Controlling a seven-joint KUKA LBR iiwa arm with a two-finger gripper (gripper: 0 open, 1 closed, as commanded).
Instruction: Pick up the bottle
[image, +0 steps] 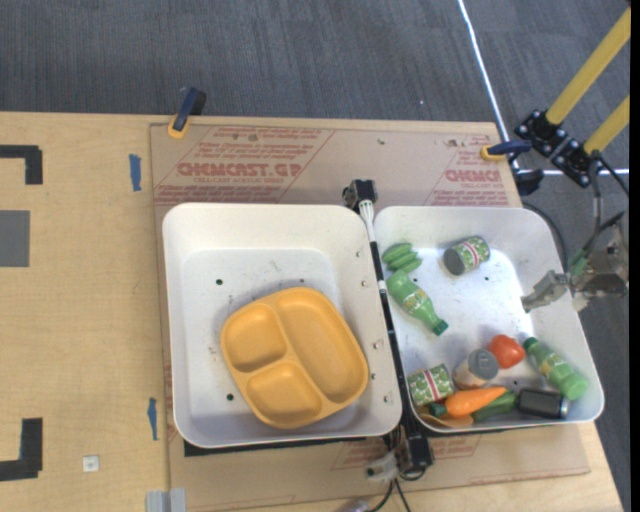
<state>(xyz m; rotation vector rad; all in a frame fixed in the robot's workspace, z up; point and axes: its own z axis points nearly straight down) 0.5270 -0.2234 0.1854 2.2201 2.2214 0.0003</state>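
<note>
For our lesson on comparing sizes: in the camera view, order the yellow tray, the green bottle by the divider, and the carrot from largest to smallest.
1. yellow tray
2. green bottle
3. carrot, though it looks close to the bottle in length, and neighbouring items partly hide it.

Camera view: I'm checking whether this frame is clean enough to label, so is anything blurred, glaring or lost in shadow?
Camera view: light is even and soft, with faint shadows; no strong glare on the white bins; the green bottle and yellow tray read sharply; the claw at the right bin's rim looks blurred, its shape hard to read.
</note>
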